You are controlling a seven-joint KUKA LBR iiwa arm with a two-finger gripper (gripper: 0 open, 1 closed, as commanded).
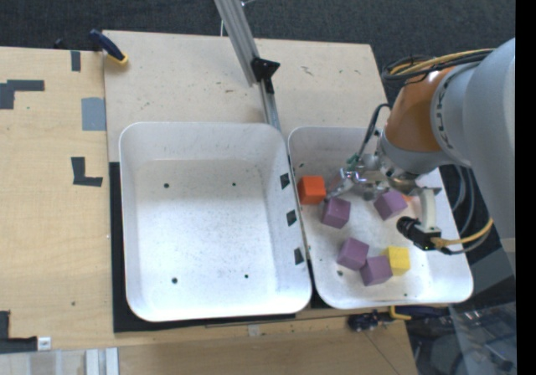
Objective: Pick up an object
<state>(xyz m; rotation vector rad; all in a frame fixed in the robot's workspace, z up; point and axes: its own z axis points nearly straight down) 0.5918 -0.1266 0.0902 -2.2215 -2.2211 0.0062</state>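
Blocks crowd the right bin

Going left to right from my remote seat: the left bin [167, 156] offers bare floor, then the divider wall. In the right bin [335, 141] an orange block [312, 189] sits just beside that wall, a purple block [336, 213] next to it. I judge these blocks light, stiff, and best pinched across flat opposite faces. The gripper [362, 177] hangs near both; whether its fingers are spread I cannot tell. Room beside the wall looks tight.

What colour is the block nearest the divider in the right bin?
Orange block, seen clearly in the camera view.
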